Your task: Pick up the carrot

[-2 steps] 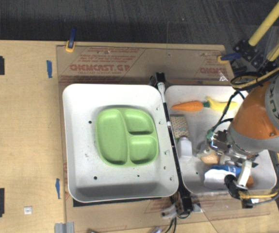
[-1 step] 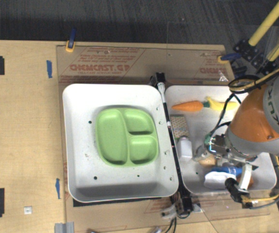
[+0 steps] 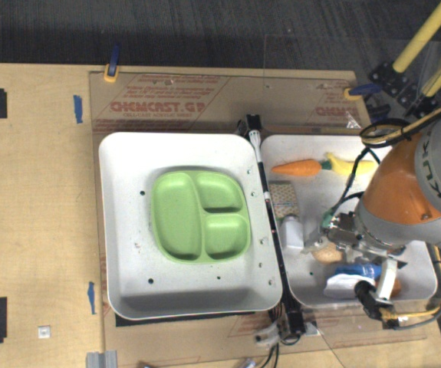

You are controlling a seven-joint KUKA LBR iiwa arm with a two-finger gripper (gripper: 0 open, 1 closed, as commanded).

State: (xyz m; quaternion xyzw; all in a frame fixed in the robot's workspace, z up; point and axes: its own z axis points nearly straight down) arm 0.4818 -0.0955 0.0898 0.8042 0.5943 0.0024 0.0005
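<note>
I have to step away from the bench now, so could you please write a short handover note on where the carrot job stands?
Pincer: low over the near part of the right bin, among the small items there; whether it is open or shut cannot be told from this view.
Carrot: lying at the far end of the right bin, beside a yellow banana, apart from the pincer.
Left bin: holds a green divided tray.
Done: nothing visible; the carrot is not lifted.
Left: bring the pincer over to the carrot, grip it and raise it.
</note>
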